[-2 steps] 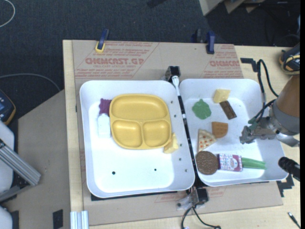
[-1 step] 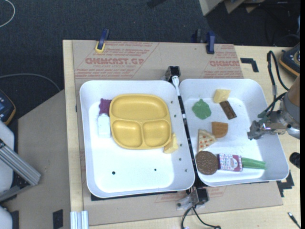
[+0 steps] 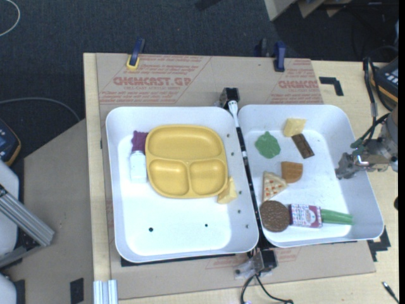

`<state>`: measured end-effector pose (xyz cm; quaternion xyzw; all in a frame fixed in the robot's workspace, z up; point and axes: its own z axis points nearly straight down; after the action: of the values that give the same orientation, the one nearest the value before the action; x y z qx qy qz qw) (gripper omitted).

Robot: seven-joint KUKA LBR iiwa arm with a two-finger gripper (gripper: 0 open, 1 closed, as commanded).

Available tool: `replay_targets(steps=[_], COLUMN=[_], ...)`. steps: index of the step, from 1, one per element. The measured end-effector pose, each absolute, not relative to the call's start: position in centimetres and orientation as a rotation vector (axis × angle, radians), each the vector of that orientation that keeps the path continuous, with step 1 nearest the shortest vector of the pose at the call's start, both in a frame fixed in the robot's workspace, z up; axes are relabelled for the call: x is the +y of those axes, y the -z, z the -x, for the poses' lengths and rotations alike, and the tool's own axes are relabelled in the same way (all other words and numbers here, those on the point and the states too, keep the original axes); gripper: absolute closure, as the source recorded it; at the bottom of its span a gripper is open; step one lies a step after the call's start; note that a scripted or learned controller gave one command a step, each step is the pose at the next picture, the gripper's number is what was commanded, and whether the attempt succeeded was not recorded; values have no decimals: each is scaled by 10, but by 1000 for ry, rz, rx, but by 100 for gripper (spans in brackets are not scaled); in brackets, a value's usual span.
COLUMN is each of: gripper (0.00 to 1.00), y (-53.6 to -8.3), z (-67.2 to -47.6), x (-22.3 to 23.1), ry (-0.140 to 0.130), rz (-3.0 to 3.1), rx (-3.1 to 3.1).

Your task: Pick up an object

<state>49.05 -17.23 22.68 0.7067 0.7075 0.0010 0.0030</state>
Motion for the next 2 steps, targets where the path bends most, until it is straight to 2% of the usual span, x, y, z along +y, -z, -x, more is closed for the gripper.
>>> replay_targets(steps=[1,2], gripper=[100,100], y=[-237,-227], z=[-525,-555], x=[-130,-86], ry=[-5,-3], rz=[-2211,-2213], rx=[2225,2225])
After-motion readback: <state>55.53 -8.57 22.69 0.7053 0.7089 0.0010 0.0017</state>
